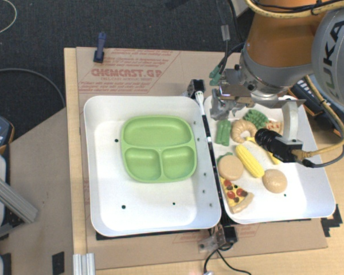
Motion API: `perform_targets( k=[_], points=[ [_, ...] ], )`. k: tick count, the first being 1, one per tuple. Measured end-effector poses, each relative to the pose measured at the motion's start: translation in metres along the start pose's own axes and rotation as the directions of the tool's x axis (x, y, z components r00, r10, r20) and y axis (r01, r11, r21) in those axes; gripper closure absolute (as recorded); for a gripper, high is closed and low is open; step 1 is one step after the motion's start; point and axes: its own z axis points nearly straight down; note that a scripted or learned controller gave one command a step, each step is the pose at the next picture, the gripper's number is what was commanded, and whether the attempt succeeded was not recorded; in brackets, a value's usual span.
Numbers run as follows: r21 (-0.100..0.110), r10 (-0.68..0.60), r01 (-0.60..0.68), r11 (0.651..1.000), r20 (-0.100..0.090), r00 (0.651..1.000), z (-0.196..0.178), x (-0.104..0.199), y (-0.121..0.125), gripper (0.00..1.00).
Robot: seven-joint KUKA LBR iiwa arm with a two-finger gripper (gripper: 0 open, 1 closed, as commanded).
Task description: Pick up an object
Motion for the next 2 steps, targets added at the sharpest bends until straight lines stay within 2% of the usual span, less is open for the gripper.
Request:
perform_targets(
  k=[1,2],
  points=[
    [0.012,0.006,-0.006,1.000,0.003,1.000,-0.0455,-0.0247,-0.0189,1.00],
    [0.014,0.003,-0.003,1.000,0.005,1.000,-0.0525,-0.0232,-0.0180,1.00]
  ],
)
